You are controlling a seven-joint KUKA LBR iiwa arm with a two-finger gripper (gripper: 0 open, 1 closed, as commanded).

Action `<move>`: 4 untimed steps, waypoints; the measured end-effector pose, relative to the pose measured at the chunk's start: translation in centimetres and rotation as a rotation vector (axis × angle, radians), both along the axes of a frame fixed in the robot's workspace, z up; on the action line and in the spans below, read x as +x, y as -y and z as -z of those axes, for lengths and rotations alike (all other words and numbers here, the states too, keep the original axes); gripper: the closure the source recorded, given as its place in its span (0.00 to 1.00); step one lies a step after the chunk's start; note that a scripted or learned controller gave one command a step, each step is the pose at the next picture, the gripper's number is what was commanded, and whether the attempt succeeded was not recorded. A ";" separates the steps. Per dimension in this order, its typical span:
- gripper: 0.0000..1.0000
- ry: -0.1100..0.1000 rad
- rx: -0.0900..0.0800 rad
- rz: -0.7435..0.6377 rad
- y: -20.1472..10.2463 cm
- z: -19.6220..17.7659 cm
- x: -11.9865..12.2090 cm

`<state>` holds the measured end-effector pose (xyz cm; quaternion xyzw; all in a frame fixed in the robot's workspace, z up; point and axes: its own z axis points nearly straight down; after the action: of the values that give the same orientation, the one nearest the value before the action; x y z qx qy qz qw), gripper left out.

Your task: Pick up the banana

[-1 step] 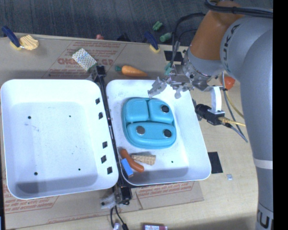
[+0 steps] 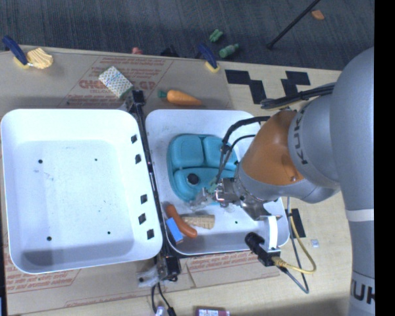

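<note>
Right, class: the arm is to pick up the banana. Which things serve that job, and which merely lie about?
Job: gripper; pale yellowish piece, possibly the banana; right bin.
Lying about: blue container; carrot; left bin.

You look down at a slant from one fixed camera above the table (image 2: 85, 71), both bins (image 2: 26, 130) in frame, the arm (image 2: 329, 143) entering from the right.
</note>
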<state>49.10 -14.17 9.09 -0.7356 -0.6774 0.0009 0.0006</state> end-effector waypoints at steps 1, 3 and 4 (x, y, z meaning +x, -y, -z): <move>0.00 -0.002 0.002 -0.323 -3.1 0.0 6.0; 0.00 -0.001 0.005 -0.652 -12.0 -6.3 4.2; 1.00 -0.005 0.038 -0.673 -13.9 -7.3 4.1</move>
<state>53.21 -0.26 16.43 -0.4707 -0.8821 -0.0099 0.0159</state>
